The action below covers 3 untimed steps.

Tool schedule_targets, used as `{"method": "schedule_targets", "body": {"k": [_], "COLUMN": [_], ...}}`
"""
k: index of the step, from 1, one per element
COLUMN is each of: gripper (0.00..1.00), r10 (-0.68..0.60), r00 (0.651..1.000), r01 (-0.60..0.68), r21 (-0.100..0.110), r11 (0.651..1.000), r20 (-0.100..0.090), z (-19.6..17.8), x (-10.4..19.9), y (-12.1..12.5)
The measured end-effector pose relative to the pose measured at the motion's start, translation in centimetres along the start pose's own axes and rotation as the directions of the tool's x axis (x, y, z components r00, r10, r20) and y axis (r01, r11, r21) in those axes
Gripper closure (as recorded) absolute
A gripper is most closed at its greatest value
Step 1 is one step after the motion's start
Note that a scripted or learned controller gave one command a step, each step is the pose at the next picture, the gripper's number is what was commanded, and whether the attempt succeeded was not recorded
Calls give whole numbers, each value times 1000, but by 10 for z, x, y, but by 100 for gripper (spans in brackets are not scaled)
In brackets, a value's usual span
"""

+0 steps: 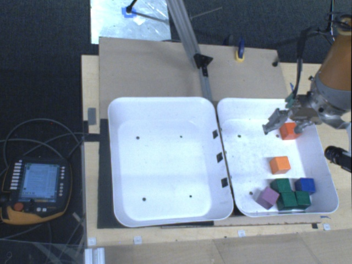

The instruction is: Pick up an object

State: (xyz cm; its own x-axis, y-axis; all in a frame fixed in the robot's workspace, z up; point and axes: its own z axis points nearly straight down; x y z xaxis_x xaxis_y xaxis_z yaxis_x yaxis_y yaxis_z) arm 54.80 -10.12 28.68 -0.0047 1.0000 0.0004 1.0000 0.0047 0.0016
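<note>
Red block [287, 131] between tool [286, 123] fingers (right bin)

One fixed camera, mounted above the bench [165, 70], looking down at a slant; far enough back to take in both white bins [165, 106] entire, the bench's edges and dark floor beyond; a teach pendant [36, 188] lies at left; the arm [335, 76] enters from the right.

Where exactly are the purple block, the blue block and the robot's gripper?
purple block [268, 197], camera view, its top face.
blue block [305, 185], camera view, its top face.
gripper [285, 126], camera view, between its fingertips.
</note>
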Motion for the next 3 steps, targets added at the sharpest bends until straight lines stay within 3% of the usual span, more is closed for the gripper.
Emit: {"method": "schedule_targets", "body": {"k": [1,3], "gripper": [0,0], "r10": [2,3], "r00": [1000,1000], "r01": [-2,-3], "r21": [-1,5], "r11": [1000,1000], "r20": [0,0], "z": [0,100], "x": [0,-6], "y": [0,9]}}
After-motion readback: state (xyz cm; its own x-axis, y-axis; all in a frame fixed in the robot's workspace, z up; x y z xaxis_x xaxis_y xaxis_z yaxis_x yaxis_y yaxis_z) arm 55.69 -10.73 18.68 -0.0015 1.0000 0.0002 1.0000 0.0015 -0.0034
